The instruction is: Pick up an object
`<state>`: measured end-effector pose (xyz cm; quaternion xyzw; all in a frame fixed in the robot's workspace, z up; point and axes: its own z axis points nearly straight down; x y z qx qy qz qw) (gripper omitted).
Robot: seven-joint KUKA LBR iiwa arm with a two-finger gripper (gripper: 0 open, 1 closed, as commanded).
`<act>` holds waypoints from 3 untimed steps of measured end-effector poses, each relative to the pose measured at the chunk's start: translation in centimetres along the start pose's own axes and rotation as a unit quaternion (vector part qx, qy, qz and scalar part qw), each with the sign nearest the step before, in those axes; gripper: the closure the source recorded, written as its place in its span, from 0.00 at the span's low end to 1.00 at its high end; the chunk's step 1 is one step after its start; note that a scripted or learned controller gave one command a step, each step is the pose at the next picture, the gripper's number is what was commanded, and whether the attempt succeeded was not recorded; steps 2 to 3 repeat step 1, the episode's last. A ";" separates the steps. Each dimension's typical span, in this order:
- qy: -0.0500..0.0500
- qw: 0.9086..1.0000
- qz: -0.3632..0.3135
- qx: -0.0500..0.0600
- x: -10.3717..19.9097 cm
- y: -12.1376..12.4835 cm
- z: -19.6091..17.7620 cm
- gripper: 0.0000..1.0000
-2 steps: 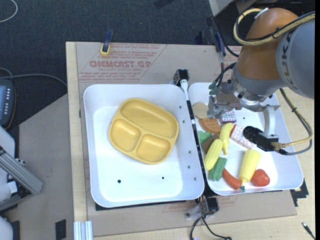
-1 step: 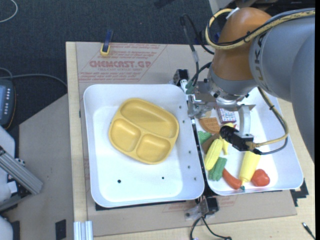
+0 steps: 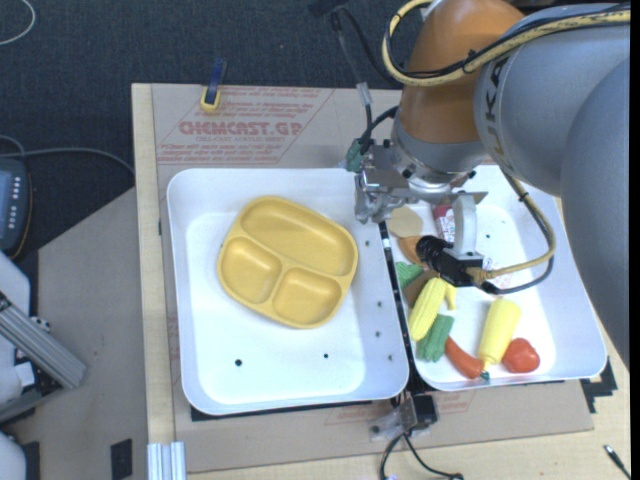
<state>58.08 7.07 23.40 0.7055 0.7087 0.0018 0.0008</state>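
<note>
We lower our gripper (image 3: 408, 200), its opening hidden from view, toward toy food (image 3: 432, 308) in the right bin (image 3: 560, 358), grasp pending.

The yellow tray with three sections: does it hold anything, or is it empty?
Empty. The yellow tray shows only bare yellow surface in all three sections.

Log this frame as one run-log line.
arm: over right bin far end | gripper: above toy food pile, fingers not discernible | grasp: none seen | left bin: yellow divided plate
</note>
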 end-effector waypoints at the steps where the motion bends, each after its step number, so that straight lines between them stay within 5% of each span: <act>1: -0.001 1.000 0.003 0.004 -0.8 0.4 1.8 1.00; 3: -0.001 1.000 0.003 0.004 -0.8 0.4 1.8 1.00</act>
